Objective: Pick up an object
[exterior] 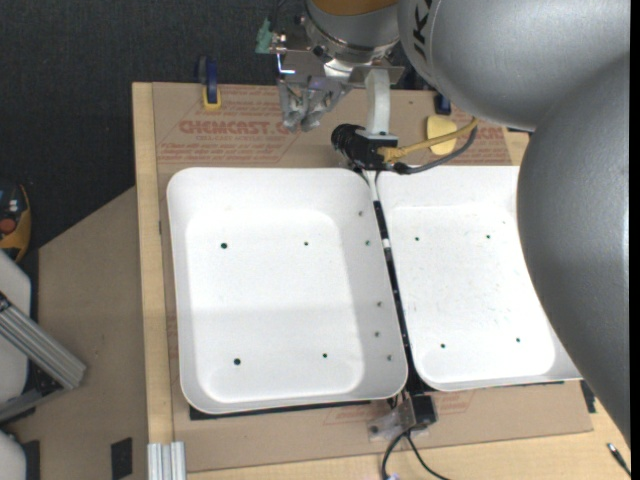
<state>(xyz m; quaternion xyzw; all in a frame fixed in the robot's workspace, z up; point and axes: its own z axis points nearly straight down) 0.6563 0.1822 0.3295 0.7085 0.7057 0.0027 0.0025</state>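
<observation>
At the near edge of the bench (100,268), I see bare brown board with a cable connector (415,410) poking out between the two bins. Just beyond, the left bin (190,298) is smooth white moulded plastic, shallow, round-cornered, with four small dark dots on its floor. I can make out no object in it. The right bin (470,368) is its twin, touching it along a dark seam; the arm (560,118) covers its right part, so whatever lies there is hidden from me. So where the thing to pick sits, I cannot tell.

Farther back, the gripper (305,113) hangs above the board behind the left bin, close to the red printed lettering. Its fingers look drawn close together with nothing between them, though it is small and a little blurred. A blue clamp (210,80) pins the board at the far left.

My judgement: before descending, I want the arm swung aside so both bins are readable, then a target chosen away from the walls, and the fingers spread wide before dropping.
</observation>
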